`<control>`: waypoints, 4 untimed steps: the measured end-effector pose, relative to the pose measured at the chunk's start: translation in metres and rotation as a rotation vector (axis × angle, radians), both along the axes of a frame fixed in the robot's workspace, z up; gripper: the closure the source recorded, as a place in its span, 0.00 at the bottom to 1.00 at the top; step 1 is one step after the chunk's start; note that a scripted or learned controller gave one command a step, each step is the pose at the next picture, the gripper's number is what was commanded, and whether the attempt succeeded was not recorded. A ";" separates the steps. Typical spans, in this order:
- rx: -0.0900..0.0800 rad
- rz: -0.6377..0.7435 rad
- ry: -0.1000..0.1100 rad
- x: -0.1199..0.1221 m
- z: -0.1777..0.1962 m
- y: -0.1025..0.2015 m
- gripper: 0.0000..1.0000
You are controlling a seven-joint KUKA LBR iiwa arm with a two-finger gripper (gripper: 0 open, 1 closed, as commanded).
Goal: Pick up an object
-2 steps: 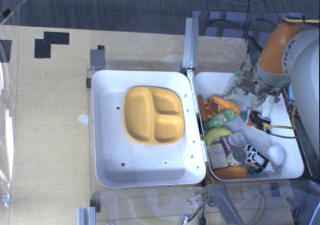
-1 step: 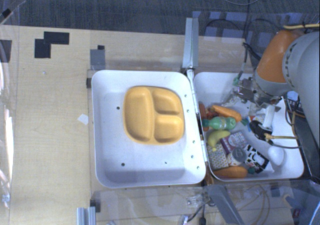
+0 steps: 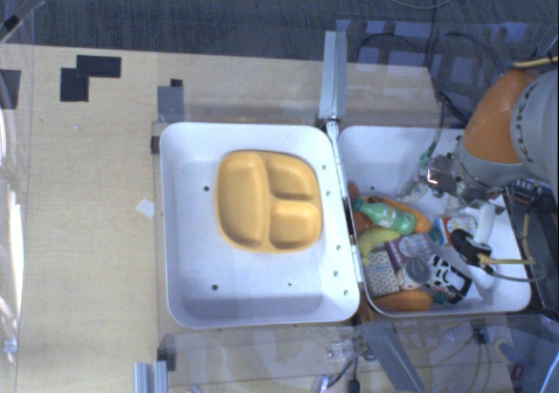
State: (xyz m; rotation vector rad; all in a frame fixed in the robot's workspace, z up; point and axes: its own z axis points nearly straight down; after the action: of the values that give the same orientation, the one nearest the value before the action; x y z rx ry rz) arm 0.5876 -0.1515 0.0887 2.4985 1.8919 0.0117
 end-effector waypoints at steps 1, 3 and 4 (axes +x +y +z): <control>-0.006 0.092 -0.005 -0.078 0.001 -0.035 0.00; -0.009 0.397 -0.015 -0.091 0.014 0.012 1.00; -0.003 0.305 0.001 -0.053 0.002 0.006 1.00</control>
State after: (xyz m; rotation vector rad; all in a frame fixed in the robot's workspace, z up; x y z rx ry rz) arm 0.5344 -0.1452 0.0908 2.1820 2.2494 0.0089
